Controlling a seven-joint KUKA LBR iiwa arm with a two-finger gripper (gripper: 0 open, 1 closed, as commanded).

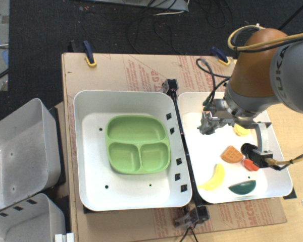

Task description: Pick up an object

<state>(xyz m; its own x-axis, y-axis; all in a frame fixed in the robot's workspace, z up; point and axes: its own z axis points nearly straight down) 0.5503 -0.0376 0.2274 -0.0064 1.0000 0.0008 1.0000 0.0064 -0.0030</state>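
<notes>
Right bin (192,150): yellow banana (213,177), curved, long axis slanting from lower left to upper right, lying just below an orange wedge (232,155). Dark green piece (242,187) just right of the banana. Gripper (208,123) well above the banana; jaws' state cannot be told. Green tray (138,144) in left bin.

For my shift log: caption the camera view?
KUKA arm's tool over right bin of toy food; green divided plate in left bin.
</notes>
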